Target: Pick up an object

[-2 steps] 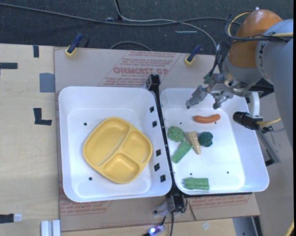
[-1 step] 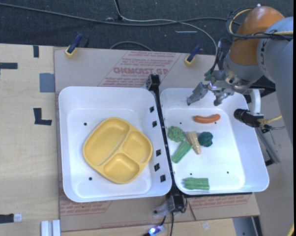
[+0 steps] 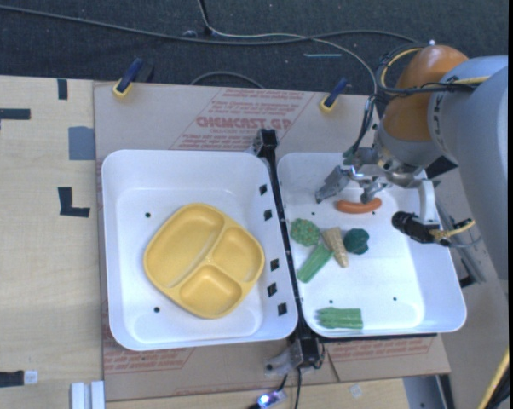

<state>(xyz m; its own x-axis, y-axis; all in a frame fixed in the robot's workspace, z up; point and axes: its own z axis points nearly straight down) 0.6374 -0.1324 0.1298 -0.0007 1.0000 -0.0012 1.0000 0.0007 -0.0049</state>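
Orange sausage [image 3: 359,205] just below gripper [image 3: 352,186] | jaws spread (nothing between) | right bin [image 3: 410,305]

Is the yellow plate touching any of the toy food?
Apart. The camera view shows the yellow plate alone in the left bin; the toy food lies in the right bin, past the divider.

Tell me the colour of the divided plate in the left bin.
Yellow: the divided plate shows best in the camera view.
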